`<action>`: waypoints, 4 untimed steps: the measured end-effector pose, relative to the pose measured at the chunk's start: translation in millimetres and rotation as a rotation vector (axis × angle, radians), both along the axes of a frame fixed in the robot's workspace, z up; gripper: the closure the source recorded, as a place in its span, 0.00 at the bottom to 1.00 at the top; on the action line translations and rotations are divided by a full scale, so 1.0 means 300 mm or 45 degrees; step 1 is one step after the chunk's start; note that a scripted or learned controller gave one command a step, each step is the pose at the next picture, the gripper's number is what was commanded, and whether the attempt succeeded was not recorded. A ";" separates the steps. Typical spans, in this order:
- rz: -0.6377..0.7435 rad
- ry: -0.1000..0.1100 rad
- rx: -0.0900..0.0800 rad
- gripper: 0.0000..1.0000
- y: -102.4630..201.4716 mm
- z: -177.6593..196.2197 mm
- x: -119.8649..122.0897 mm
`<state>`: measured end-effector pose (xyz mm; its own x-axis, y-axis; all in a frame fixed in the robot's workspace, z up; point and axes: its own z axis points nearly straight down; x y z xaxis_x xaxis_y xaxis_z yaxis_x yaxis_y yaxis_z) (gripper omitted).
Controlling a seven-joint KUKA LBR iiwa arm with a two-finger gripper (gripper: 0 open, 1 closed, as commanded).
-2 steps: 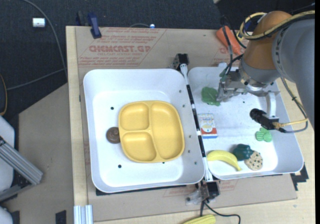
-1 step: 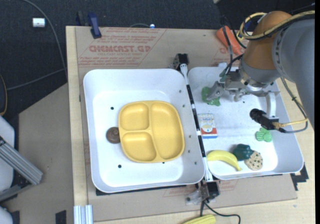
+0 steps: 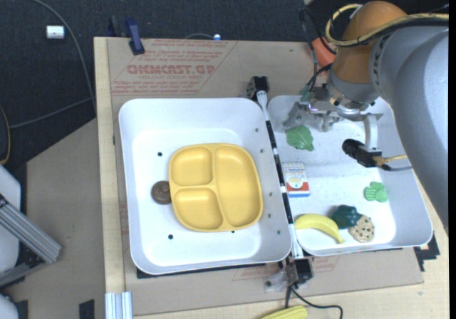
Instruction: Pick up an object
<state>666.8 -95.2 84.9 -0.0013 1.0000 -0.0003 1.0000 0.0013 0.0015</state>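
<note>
2 bins, 1 tray, 1 banana

The yellow divided plate lies in the left bin, a brown disc touching its left edge. To the plate's right, in the right bin, the gripper hangs above a green leafy piece, while a small carton, a banana and a cookie lie nearer the plate's lower right.

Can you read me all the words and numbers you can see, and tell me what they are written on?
"CHEMCAST GP": big red letters on the brown board under the bins.
Smaller red lines above and below that on the board: too blurred to read.
Small carton in the right bin, white with red and blue print: too small to read.
Red print on the board's front edge: too blurred to read.
</note>
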 end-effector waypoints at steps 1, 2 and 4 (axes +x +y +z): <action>-0.001 0.001 -0.001 0.00 0.004 0.001 0.000; -0.002 0.003 -0.001 0.00 -0.022 0.001 -0.018; -0.001 0.001 -0.001 0.00 0.009 0.001 0.000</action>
